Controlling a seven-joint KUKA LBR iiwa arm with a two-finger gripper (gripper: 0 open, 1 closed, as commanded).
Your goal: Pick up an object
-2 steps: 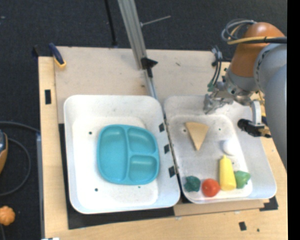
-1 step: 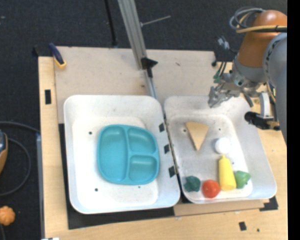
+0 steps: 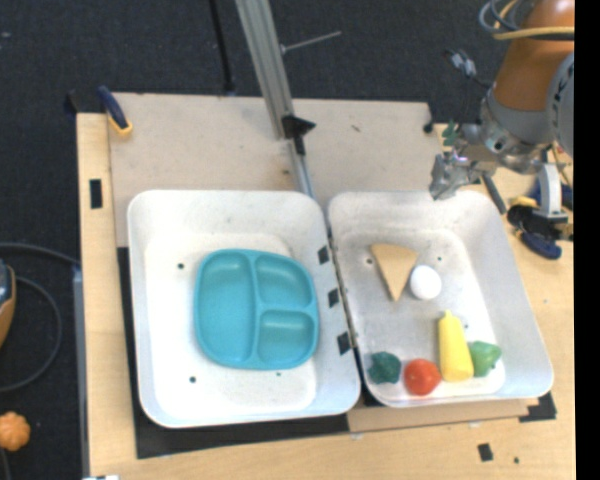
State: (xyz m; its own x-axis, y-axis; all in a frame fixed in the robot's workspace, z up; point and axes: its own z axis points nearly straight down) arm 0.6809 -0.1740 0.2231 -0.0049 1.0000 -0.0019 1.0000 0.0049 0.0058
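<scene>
While the arm (image 3: 528, 68) reached in from the right, I saw its pincer (image 3: 448, 176) poised over the far right corner of the right bin (image 3: 520, 278), just above the rim, with nothing between its fingers; whether those fingers were spread or closed I could not tell from my view. On my feed the right bin held all the small things. A tan wedge (image 3: 391, 266) lay near the middle, its point toward the near side, and a white ball (image 3: 425, 284) sat touching its right edge. Along the near wall I counted a dark green lump (image 3: 384, 367), a red ball (image 3: 421, 376) just beside it, a yellow bottle-shaped piece (image 3: 453, 347) standing roughly lengthwise, and a bright green piece (image 3: 485, 356) tucked against the yellow one on its right. All of these were well apart from the pincer. The left bin (image 3: 160, 268) carried a teal divided plate (image 3: 256, 308) lying flat near its centre. Both bins sat side by side on the desk (image 3: 200, 138), and a grey metal rail (image 3: 265, 58) slanted up from the far edge between them.
</scene>
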